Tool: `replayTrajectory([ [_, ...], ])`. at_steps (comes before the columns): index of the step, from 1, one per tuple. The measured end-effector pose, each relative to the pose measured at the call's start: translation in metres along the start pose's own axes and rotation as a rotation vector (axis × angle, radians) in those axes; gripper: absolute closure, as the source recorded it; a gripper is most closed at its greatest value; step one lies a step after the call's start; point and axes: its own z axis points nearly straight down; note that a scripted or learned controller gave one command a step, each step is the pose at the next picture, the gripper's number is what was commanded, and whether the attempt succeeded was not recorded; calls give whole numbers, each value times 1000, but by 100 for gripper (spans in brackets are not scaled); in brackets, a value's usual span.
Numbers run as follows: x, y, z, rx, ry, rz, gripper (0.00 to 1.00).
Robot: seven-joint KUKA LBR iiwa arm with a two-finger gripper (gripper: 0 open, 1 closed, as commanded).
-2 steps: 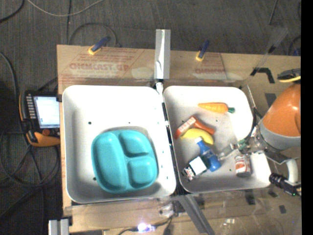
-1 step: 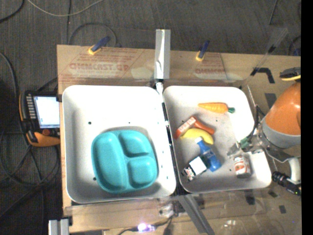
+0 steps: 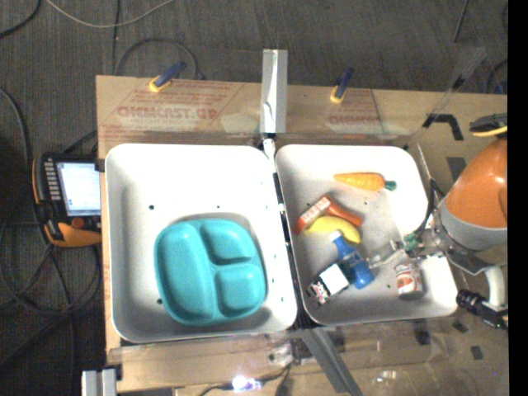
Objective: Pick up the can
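The bench (image 3: 165, 110) carries two white bins side by side. The left bin (image 3: 132, 188) holds a turquoise divided plate (image 3: 210, 271). The right bin (image 3: 297, 180) holds a toy carrot (image 3: 360, 181) near its far wall, a banana (image 3: 340, 229) under a red-and-orange packet (image 3: 318, 211), a blue spray bottle (image 3: 351, 262), and a small black-and-white item (image 3: 328, 284) by the near wall. The can (image 3: 408, 281) lies in the right bin's near right corner. The arm (image 3: 478, 200) reaches in from the right; its pincer (image 3: 412, 246) sits just above the can, and its state cannot be told.
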Motion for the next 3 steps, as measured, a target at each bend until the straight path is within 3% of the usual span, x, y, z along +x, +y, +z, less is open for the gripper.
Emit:
replayTrajectory([
  [1,0,1,-7,1,0,-1,100],
  [2,0,1,-7,1,0,-1,0],
  [3,1,1,-15,3,2,-2,100],
])
